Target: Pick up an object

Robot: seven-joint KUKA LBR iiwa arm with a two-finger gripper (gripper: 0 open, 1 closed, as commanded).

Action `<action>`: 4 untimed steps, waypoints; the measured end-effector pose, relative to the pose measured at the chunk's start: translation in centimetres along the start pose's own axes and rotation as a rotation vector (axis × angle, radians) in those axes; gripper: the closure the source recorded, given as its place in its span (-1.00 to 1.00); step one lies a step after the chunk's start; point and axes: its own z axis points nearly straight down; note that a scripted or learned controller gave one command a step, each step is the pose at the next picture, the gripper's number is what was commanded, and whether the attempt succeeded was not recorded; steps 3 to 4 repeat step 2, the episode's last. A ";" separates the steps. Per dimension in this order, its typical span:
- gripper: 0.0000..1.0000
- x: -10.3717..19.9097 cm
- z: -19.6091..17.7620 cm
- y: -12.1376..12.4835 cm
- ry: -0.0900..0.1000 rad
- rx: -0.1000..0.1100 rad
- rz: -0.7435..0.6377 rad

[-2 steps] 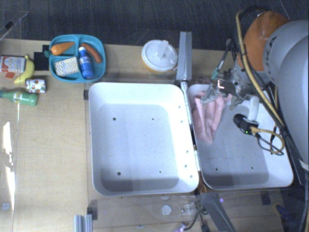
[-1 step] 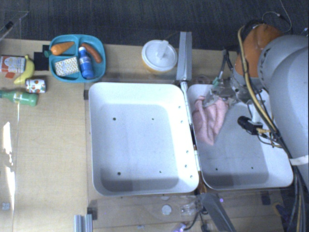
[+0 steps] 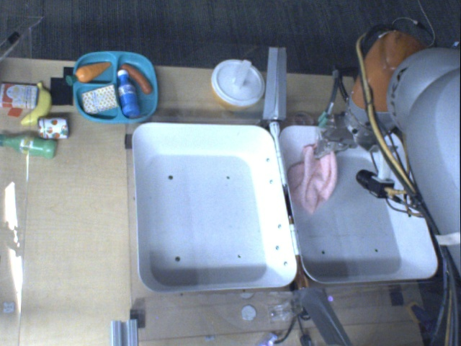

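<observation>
Pink cloth (image 3: 314, 177) lying crumpled in right-hand white bin (image 3: 374, 262), up near the far-left corner, close beside wall shared w/ left-hand white bin (image 3: 209, 265). Upper end of cloth bunched and drawn up toward gripper (image 3: 333, 137), which sits right at cloth's top edge; touching or just over it, can't tell which. Finger state not readable: tips lost in clutter of metal parts and cables, so can't tell if apart, together or clamped on cloth. Lower part of cloth draped on bin floor, spread slightly wider than top.

Grey arm (image 3: 425, 114) coming in from right, w/ orange band (image 3: 385, 60) above wrist, bundle of yellow and black cables (image 3: 385, 157) hanging along it over right bin. Small black part (image 3: 371, 182) dangling from cables just right of cloth.

Beyond bins on wooden bench (image 3: 65, 222): white lidded cup (image 3: 238, 83) near the divider, teal compartment tray (image 3: 115, 86) further left holding orange carrot-like piece, reddish sausage-like piece, blue bottle, pale checkered item. Left of tray, well apart from bins: banana (image 3: 37, 105), small red-and-white carton (image 3: 16, 96), small can (image 3: 52, 127), green bottle (image 3: 29, 145) lying on its side.
</observation>
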 end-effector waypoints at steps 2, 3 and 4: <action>1.00 6.0 -7.8 0.1 0.004 0.005 -0.535; 1.00 6.0 -7.8 0.1 0.004 0.005 -0.535; 1.00 6.0 -7.8 0.1 0.004 0.005 -0.535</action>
